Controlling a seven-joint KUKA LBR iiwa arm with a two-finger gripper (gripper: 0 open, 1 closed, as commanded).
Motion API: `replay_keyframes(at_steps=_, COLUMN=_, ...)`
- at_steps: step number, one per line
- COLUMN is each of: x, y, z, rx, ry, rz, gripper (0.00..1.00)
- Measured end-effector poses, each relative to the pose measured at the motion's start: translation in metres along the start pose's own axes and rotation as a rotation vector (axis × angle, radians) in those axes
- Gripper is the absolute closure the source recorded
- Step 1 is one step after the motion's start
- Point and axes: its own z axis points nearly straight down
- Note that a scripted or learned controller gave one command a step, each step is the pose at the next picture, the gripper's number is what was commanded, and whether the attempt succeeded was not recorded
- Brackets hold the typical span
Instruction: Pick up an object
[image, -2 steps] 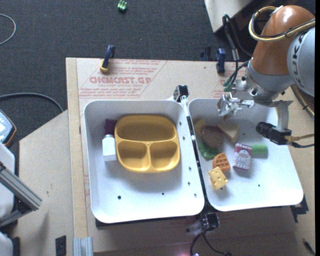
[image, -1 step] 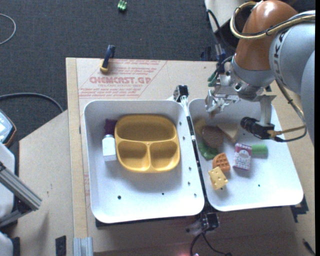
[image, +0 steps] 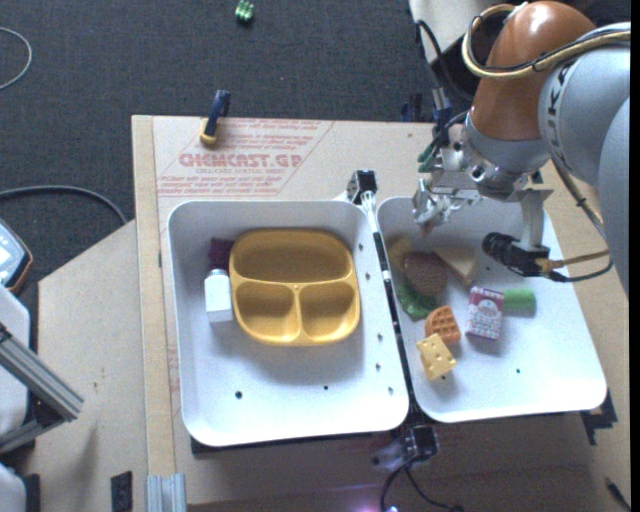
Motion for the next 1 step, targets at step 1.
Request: replay_keyframes(at_steps=1, x=-0.0079, y=0.0023, z=-0.0006, rx=0.0, ry=0.0, rz=0.001, gripper=1.0)
